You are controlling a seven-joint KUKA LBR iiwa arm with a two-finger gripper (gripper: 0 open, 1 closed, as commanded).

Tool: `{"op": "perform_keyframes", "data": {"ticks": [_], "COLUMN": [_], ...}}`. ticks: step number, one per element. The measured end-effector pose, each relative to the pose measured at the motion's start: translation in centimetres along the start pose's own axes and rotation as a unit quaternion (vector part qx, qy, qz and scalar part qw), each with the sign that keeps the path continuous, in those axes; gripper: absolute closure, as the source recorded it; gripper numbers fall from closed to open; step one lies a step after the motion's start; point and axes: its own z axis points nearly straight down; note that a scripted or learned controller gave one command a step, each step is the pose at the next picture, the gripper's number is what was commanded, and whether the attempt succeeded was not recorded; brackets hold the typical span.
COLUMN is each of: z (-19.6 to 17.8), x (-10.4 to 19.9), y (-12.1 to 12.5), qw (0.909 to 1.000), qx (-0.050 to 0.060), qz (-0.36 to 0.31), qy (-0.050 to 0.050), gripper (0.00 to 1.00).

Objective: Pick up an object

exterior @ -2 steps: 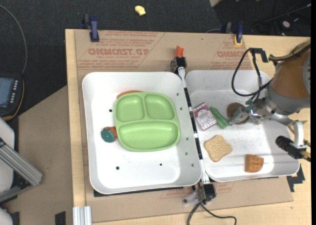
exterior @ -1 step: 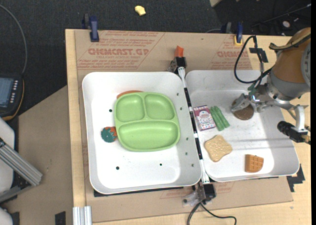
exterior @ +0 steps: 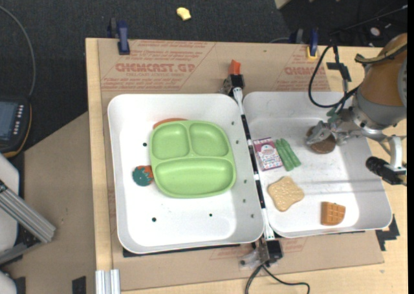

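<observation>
Gripper low over a brown object in the right bin.
Small, probably light and rigid; pinch across its sides. Its opening I cannot tell.

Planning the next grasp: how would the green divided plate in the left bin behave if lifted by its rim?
The green divided plate looks like rigid moulded plastic, so probably stiff and light. Its glossy surface may slip. It is wide and seems to overlap something orange, so an edge grasp could tilt it.

We saw smooth, faintly glossy white plastic bins, a matt green plastic divided tray, paper-masked bench board printed red, and a rough-textured toast piece.
</observation>
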Motion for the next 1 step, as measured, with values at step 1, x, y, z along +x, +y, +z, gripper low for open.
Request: {"op": "perform_keyframes", "data": {"ticks": [1], "z": [1.05], "x": [5.41], "y": [1.39], "qw": [1.0000], "qx": [0.002], "qz": [-0.001], "qy": [0.002], "gripper": [1.00]}}
